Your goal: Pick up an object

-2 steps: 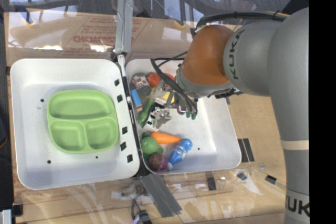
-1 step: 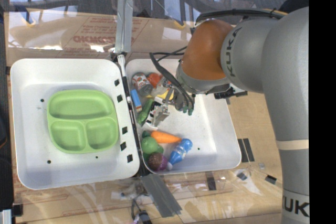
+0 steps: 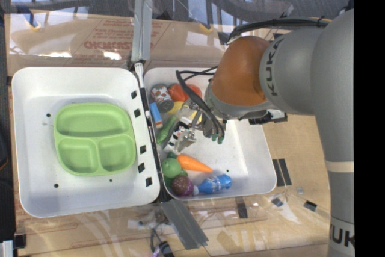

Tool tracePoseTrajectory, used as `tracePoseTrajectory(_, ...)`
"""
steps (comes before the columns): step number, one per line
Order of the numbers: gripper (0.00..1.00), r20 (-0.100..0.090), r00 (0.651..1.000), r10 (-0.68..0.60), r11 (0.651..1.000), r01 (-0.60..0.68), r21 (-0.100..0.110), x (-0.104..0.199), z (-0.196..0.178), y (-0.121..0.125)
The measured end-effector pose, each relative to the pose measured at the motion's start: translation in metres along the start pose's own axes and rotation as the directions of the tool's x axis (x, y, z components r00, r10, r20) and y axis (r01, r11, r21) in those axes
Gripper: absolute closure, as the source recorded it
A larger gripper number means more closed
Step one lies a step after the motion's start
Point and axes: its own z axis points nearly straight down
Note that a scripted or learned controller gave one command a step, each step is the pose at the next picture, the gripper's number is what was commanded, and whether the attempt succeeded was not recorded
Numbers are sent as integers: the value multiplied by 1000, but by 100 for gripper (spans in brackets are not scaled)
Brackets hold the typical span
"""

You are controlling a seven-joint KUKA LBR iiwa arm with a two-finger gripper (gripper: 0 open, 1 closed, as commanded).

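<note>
My gripper [image 3: 187, 132] hangs low in the right bin [image 3: 255, 159], below the orange wrist band, over the bin's left half. Its metal fingers sit near a green pod-shaped toy [image 3: 166, 129] and just above an orange carrot [image 3: 194, 164]. I cannot make out whether anything lies between the fingers. Around it lie a blue tube [image 3: 156, 113], a round patterned can [image 3: 161, 95], an orange-red piece [image 3: 179, 92], a green ball [image 3: 172, 168], a purple-brown ball [image 3: 182, 186] and a blue bottle [image 3: 215, 183].
The left bin [image 3: 30, 147] holds a green three-compartment plate [image 3: 94, 138]. A raised divider with black clips [image 3: 146, 141] separates the two bins. The grey arm [image 3: 313, 69] covers the right bin's far right part. Bare white floor shows at the right bin's front right.
</note>
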Motion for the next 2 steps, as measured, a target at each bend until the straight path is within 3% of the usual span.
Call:
tracePoseTrajectory(1,0,-2,995,102,995,-102,4,3,0,3)
tracePoseTrajectory(2,0,6,994,109,994,-109,0,22,-1,1)
